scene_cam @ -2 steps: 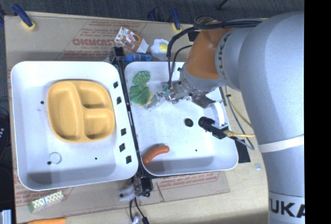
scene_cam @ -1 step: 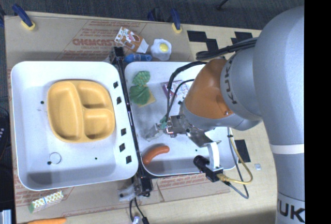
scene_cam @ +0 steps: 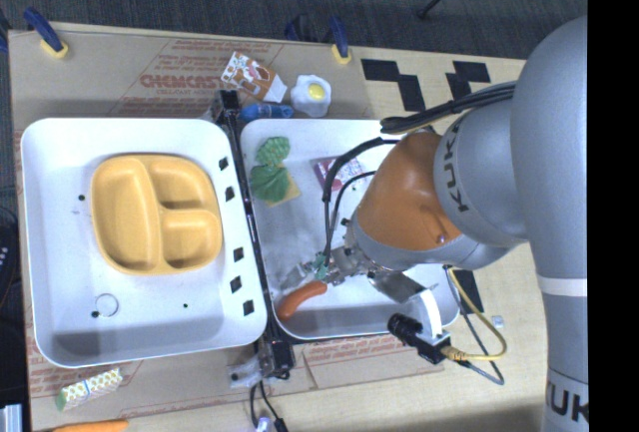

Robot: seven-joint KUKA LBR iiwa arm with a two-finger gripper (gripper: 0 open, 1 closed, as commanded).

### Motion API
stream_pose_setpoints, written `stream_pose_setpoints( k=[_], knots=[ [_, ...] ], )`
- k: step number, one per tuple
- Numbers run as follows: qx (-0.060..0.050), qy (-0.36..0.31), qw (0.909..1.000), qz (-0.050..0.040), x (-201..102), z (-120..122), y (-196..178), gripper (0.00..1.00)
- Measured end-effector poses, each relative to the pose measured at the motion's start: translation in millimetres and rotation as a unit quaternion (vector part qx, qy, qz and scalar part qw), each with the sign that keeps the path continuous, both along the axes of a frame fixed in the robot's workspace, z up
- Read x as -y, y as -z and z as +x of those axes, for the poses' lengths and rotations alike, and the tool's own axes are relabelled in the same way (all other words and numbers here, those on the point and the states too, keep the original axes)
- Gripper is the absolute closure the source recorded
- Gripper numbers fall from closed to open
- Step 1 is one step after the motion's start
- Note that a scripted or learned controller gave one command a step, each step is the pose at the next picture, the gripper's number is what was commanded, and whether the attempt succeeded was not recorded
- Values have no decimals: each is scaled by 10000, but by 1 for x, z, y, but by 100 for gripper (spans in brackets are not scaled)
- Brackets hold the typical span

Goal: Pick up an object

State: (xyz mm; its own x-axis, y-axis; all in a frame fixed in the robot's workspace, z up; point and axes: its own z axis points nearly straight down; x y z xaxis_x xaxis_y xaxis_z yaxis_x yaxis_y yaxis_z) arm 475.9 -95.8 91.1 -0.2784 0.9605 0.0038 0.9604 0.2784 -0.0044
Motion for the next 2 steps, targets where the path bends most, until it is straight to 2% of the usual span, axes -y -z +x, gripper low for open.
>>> stream_pose_setpoints(
  k=[1,2],
  knots=[
    [-2,-1379,9904,7,1,0,0,0],
    [30,-2469,9690,-7,7,1,-48,0]
  ],
)
